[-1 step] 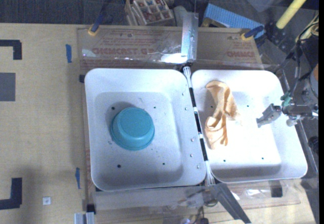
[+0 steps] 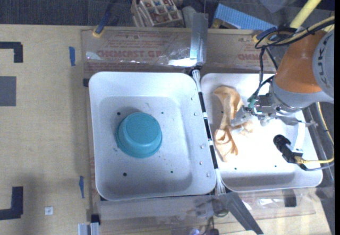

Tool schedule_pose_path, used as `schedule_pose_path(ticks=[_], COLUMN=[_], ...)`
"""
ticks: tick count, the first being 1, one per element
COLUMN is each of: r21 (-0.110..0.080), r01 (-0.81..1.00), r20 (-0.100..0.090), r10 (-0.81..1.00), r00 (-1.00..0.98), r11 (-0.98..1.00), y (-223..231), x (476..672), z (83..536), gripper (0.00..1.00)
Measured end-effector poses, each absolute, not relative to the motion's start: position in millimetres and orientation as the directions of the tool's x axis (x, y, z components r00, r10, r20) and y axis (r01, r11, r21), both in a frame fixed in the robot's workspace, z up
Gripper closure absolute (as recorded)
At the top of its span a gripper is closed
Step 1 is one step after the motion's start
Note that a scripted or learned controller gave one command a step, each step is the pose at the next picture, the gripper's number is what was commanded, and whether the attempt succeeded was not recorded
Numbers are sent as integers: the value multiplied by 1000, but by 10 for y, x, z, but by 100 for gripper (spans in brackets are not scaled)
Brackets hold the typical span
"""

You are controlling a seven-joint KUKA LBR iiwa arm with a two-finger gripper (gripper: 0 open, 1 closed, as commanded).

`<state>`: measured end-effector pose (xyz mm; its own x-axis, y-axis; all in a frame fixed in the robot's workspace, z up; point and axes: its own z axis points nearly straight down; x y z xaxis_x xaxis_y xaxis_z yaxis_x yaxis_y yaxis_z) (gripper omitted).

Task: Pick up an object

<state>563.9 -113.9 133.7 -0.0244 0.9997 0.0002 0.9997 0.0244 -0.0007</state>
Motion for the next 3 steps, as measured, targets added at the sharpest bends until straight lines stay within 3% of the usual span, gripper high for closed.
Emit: schedule_pose_path(ticks=[1, 2, 3], r21=[8, 13, 2], r01=[998, 999, 993], r20=[-2, -3, -1], r10=[998, 999, 993], r00=[-57, -51, -118], r11=[57, 51, 118], y=[-975, -998, -495], x=[6052, 6063, 6346], z=[902, 1016, 2380], gripper=[0, 100, 100])
